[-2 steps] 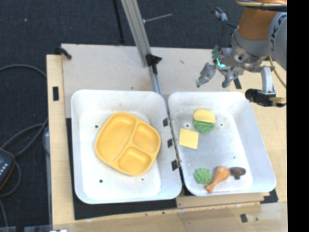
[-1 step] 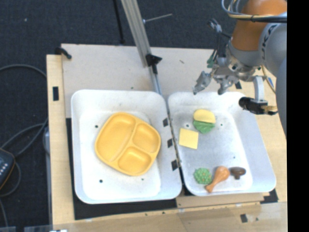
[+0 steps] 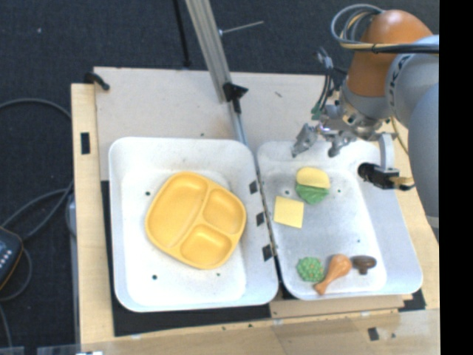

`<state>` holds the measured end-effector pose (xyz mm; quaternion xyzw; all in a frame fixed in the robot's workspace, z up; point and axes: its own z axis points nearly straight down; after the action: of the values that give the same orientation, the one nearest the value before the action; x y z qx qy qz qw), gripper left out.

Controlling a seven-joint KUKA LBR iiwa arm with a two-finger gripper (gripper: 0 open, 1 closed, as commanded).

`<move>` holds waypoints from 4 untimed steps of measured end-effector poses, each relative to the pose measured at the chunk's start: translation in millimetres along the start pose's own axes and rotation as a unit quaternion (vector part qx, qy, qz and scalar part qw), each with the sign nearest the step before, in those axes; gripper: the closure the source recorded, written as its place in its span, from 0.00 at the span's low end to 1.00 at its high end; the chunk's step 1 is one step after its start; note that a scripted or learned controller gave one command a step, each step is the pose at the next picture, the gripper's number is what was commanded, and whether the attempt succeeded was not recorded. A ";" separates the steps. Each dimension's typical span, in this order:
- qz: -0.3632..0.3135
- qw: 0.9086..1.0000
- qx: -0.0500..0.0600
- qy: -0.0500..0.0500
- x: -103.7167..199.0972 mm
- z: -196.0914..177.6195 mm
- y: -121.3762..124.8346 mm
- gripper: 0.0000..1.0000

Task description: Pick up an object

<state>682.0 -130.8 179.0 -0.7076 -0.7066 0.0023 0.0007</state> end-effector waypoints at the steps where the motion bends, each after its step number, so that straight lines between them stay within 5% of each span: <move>1: -0.002 1.000 0.000 0.001 6.3 60.5 0.6 0.00; 2: -0.002 1.000 -0.004 0.000 5.0 44.0 3.0 1.00; 4: 0.001 1.000 -0.006 0.000 -2.5 -66.1 -5.8 1.00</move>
<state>676.4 -133.1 245.1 -0.7080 -0.7061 -0.0021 -0.0039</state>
